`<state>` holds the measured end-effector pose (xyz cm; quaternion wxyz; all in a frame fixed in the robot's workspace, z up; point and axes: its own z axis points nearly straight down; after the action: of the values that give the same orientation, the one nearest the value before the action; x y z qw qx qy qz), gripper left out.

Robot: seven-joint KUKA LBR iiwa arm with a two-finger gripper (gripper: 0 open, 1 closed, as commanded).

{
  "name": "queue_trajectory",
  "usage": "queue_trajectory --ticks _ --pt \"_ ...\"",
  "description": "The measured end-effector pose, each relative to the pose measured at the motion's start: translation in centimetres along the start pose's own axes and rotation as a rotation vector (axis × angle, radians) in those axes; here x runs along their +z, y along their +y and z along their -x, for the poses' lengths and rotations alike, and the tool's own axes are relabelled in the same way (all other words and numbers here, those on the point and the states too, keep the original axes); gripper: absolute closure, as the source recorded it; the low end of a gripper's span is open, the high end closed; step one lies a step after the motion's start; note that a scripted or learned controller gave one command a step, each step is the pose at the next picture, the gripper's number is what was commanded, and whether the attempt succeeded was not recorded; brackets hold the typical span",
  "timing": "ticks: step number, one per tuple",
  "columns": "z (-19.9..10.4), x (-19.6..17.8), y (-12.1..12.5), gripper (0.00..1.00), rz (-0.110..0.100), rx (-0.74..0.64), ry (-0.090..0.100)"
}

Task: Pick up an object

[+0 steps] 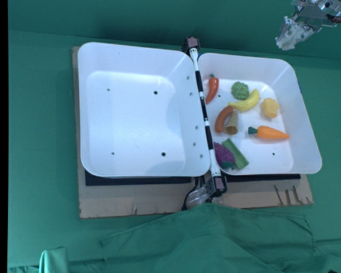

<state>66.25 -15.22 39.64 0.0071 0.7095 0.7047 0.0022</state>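
A green cloth point(40, 152) covers the bench, with a flat brown cardboard sheet point(142, 203) lying on it under the two white bins. The left bin point(102, 56) is the larger shape in view and shows just a few small dark dots on its floor. The right bin point(307, 147) sits touching it along a black-and-white striped bar point(203, 110) that runs from far to near between them. All the toy food lies in the right bin: an orange carrot point(269, 133) toward its right side, a yellow banana point(246, 102) farther back, a curved sausage point(222, 118) touching a tan cone-like piece point(232, 123), a red chili pepper point(212, 89) near the striped bar, a green strip point(235, 153) beside a purple cluster point(223, 155) at the near left corner, a small yellow lumpy piece point(270, 107) right of the banana, and a green broccoli head point(240, 90) just behind the banana. The gripper point(288, 37) hangs at the far right, above and beyond the right bin's far edge, well apart from every item; whether its fingers are apart or together cannot be told.
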Motion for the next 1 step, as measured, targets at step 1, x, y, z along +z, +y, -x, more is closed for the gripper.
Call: queue_trajectory --ticks 1 --pt "-4.42 2.81 -6.66 1.0 -0.015 -0.006 0.008"
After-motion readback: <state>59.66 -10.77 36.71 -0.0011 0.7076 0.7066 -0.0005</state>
